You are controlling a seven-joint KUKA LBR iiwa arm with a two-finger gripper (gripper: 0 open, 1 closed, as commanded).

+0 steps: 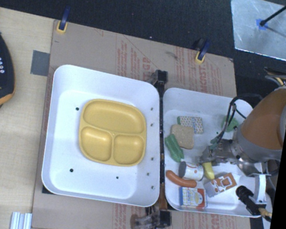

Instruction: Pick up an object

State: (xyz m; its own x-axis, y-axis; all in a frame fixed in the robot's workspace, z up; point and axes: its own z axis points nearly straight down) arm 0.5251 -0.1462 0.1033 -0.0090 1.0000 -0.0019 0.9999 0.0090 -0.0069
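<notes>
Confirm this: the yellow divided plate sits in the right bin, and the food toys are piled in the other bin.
Not quite. The camera view shows the yellow divided plate in the left bin; the food toys, such as the hot dog, are piled in the right bin.

Faint red lettering runs along the cardboard sheet (pixel 143 49), too blurred to read.
</notes>
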